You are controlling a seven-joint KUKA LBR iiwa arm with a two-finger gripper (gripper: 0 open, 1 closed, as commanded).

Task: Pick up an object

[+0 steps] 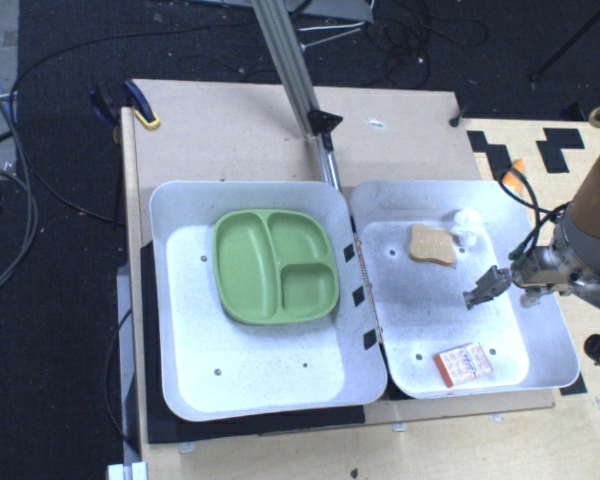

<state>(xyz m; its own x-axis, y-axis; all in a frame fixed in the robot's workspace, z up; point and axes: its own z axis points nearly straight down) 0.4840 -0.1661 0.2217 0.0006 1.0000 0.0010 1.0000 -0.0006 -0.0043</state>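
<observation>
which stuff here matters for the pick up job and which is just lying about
For the job:
- pincer, low over the right bin
- tan bread-like piece in the right bin
- small white object beside it
- red and white packet near that bin's front edge

Just lying about:
- green divided plate in the left bin
- cables on the floor

"What colours did you catch?"

"Two white bins (180, 368) on a pale tan bench (230, 128). A light green divided plate (276, 265) lay in the left one. The right held a tan, bread-coloured piece (432, 245), a small white lump (466, 226) and a red-and-white packet (464, 364)."

"And the gripper?"

"Dark grey (485, 288); the floor was black."
</observation>
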